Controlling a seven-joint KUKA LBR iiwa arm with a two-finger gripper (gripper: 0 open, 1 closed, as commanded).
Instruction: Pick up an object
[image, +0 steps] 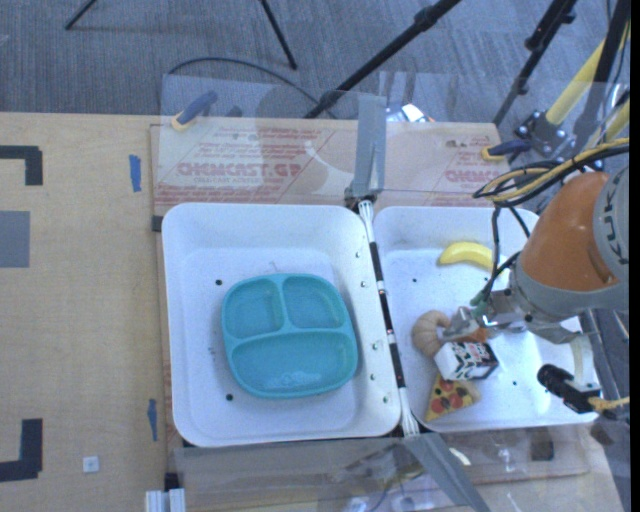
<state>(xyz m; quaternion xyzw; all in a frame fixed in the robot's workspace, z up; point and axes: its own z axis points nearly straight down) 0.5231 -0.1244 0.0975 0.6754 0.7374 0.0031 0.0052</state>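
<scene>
My gripper hangs low over the middle of the right bin. Its tip is right beside a tan rounded object and just above a small white and black box. A toy pizza slice lies by the bin's front wall, touching the box. At the bin's back lies a yellow banana, apart from the gripper. The arm's grey wrist and orange band hide the right part of this bin.
The left bin holds a teal divided plate lying flat near its middle. A ridge separates the two bins. Cables and stand legs crowd the area behind the right bin.
</scene>
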